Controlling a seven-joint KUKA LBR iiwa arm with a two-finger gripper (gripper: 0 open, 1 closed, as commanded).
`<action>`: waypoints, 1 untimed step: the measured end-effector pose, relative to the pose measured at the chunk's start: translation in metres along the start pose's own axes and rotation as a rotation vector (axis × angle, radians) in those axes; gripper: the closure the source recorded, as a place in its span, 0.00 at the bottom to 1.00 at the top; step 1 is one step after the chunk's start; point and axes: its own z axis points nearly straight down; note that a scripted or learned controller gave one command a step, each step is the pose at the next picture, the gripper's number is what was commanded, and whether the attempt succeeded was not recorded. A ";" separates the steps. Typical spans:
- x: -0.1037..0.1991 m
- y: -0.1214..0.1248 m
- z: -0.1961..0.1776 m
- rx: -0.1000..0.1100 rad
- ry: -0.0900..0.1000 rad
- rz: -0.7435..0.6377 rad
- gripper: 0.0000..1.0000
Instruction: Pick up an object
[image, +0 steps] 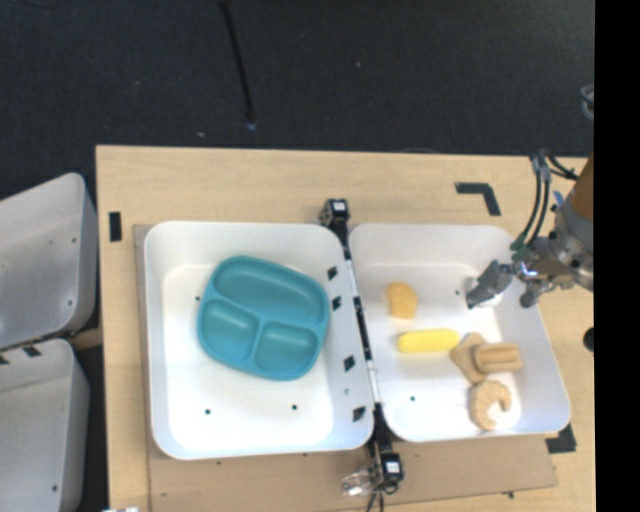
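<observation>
The right bin (440, 245) holds several small items. A small orange-yellow lump (402, 300) lies near the bin's left side, with a yellow oblong piece (428, 342) just below it. A tan wooden piece (487, 358) sits right of that, and a pale curled piece (491, 402) lies near the front. My gripper (508, 288) hangs over the right bin's right part, above and right of the wooden piece. Its two fingers stand apart, open, with nothing between them.
A teal divided plate (264, 317) lies in the left bin (170, 400). A black-clipped divider (355, 320) runs between the bins. The arm's wrist and cables (565, 230) come in over the right bin's far right corner.
</observation>
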 end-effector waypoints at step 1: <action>0.001 0.002 -0.007 -0.012 -0.003 -0.003 0.00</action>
